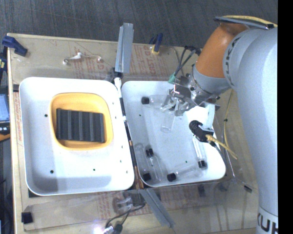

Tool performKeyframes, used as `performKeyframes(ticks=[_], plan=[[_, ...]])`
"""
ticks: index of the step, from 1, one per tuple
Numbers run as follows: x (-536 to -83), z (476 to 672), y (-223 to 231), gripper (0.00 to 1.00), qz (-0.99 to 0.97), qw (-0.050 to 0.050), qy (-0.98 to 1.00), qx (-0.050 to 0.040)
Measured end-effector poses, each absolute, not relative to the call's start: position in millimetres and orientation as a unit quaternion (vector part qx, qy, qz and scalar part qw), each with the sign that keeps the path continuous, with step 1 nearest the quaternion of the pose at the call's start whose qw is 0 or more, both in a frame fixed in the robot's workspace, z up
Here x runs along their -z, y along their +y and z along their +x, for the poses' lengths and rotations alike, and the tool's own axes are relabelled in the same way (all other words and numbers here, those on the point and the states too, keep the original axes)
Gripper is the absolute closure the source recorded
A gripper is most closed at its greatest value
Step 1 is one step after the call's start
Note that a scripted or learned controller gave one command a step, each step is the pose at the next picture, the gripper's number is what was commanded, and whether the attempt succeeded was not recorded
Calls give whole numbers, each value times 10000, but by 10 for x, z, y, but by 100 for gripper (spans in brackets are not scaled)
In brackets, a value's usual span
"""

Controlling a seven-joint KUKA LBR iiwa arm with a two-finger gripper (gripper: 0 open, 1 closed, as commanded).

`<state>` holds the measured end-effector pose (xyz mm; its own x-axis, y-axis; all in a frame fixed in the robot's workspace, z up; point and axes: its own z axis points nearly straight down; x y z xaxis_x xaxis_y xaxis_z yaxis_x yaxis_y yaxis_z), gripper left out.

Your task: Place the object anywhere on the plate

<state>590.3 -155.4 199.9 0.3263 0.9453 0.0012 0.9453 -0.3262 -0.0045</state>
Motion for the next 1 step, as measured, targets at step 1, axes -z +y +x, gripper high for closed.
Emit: performKeyframes(ticks=[1], plan=[[-2193, 6262, -774, 100, -7933, 16, -6088, -9]])
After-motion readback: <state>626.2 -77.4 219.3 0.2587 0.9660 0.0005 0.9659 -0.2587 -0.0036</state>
